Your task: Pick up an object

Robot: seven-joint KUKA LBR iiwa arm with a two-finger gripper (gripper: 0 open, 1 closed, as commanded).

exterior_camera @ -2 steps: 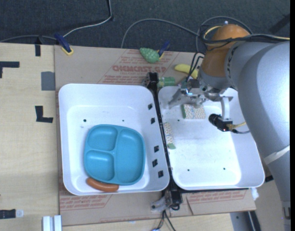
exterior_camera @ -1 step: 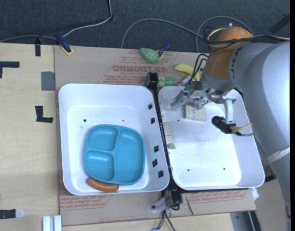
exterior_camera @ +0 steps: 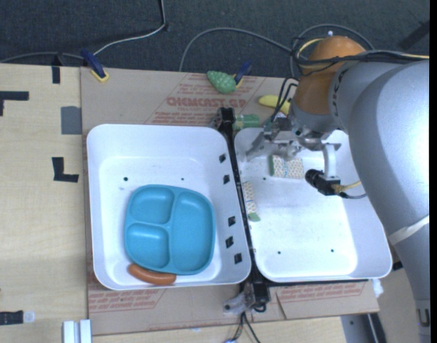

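The patterned cloth (exterior_camera: 286, 166) lies in the right bin (exterior_camera: 311, 263), up at its twelve o'clock end, directly under my claw (exterior_camera: 285, 145). I hang low there to take it, though I cannot tell whether I am spread or pressed together. The back wall and centre divider crowd me at twelve and nine; open floor stretches toward six. The blue divided plate (exterior_camera: 170, 229) and sausage (exterior_camera: 152, 274) fill the left bin (exterior_camera: 108, 191).

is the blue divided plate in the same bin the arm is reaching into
No, the blue divided plate lies in the left bin, with an orange sausage by its near edge, while the hand is over the right bin.
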